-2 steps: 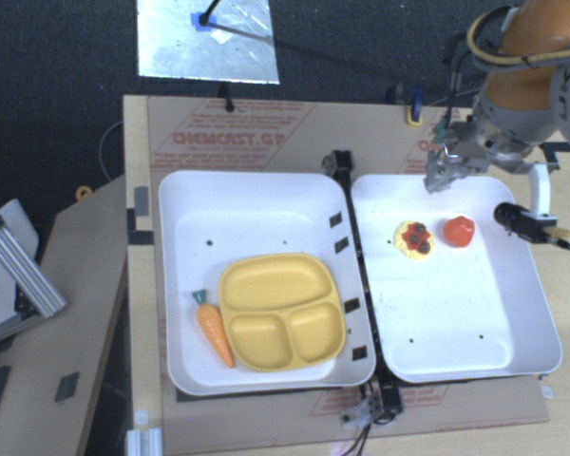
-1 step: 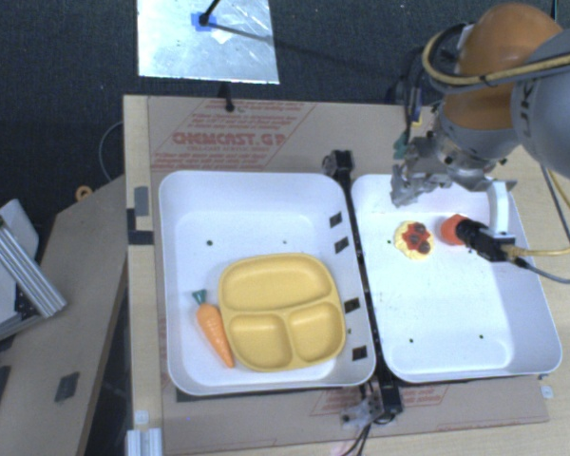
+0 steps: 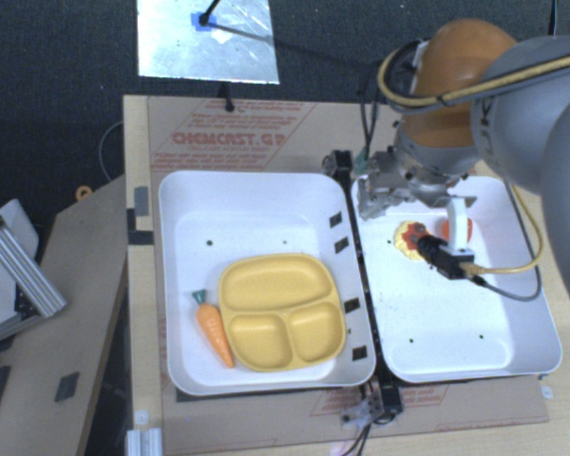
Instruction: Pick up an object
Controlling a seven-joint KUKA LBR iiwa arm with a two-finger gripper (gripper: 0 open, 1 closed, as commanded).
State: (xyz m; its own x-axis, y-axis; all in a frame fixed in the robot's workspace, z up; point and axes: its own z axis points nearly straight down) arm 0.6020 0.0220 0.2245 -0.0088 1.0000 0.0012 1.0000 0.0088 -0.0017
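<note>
Arm [image 3: 541,112] reaches in from the right, orange band above the wrist, over the far-left part of the right bin [image 3: 456,340]; gripper [image 3: 391,199] sits low near that bin's far-left corner, just beside the divider between the two bins; the angle hides its tips, so I can't tell whether it's spread or closed; nothing visibly gripped.

Candidate pick: small yellow-and-red object [image 3: 410,238] on the right bin's floor, just near-right of the gripper; close to it, contact not resolvable; too small to identify. Orange-red piece [image 3: 456,224] just right of that, roughly upright, partly behind robot hardware; can't tell if it lies loose in the bin.

Left bin [image 3: 247,207]: yellow tray [image 3: 280,312] with three compartments, one long on the far side and two smaller on the near side; it lies flat in the bin's near half. Toy carrot [image 3: 214,331] on the bin floor against or just beside the tray's left edge; green top points far-left, tip points near-right.

Both bins sit side by side on a brown board [image 3: 237,131] with red lettering; silver sheet [image 3: 207,27] with a blue tape patch lies on the dark floor beyond the board's far edge; aluminium extrusion [image 3: 19,264] off to the left of the board.
</note>
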